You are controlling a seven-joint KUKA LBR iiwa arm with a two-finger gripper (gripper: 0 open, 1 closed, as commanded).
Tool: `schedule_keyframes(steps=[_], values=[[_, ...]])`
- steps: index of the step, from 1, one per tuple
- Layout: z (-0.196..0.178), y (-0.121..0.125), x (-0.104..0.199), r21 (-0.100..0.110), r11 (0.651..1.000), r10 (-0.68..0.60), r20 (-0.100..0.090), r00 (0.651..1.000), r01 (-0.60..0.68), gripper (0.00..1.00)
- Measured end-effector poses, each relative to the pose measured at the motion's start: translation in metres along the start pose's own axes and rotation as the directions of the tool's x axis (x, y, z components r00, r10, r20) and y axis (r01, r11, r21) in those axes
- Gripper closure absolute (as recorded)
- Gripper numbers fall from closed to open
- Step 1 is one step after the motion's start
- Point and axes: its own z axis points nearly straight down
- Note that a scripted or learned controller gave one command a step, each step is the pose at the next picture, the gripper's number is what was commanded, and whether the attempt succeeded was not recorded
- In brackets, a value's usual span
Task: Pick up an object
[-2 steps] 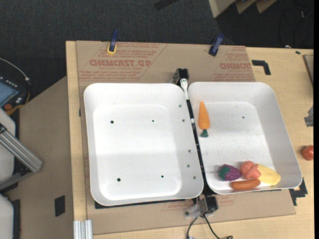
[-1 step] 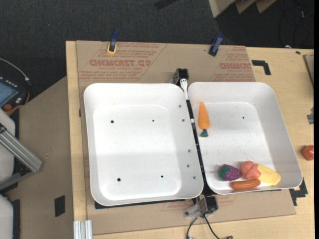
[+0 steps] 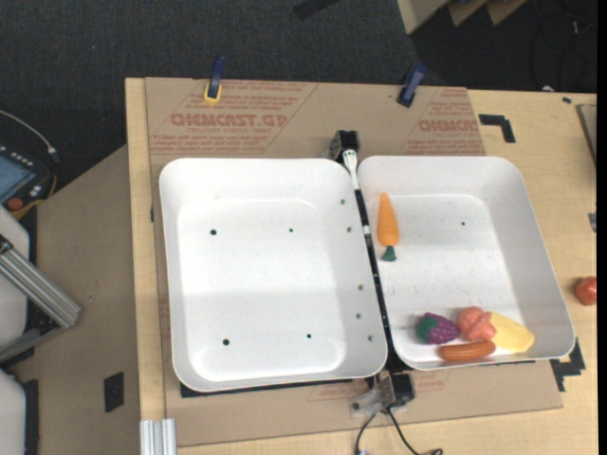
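Likeliest target: a toy carrot (image 3: 388, 220) is lying alone, lengthwise, green tip toward the camera, just beside the left wall of the right bin (image 3: 533, 218).
Other candidates: grapes (image 3: 436, 328), a sausage (image 3: 467, 351), a pink piece (image 3: 477, 323) and a yellow piece (image 3: 513, 334) are huddling in the same bin's near corner, touching or nearly touching one another.
Step in hand: judging by the layout, the pick is not yet starting; every toy is resting on the bin floor, none lifted.
Gripper state: I cannot tell whether the jaws are released or clenched.
Target relative to jaws: I cannot fix this either; since the arm reaches in from the right, the carrot is probably lying on the far side of the bin from it, the cluster closer in.
Next move: probably calling for travel over the right bin, jaws spread across the carrot's narrow width, then a straight descent. The wall beside it is leaving little room on that side.
Risk: the clustered toys are crowding each other, so a grab there may be nudging neighbours.
Surroundings: the left bin (image 3: 256, 273) is sitting alongside; a small orange thing (image 3: 585, 291) is lying on the bench (image 3: 285, 112) outside the bins.
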Motion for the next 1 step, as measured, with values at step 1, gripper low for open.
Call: schedule_keyframes(steps=[1], values=[[-0.0105, 0.0009, -0.0004, -0.004, 1.000, 0.000, 0.003, 1.000, 0.000, 1.00]])
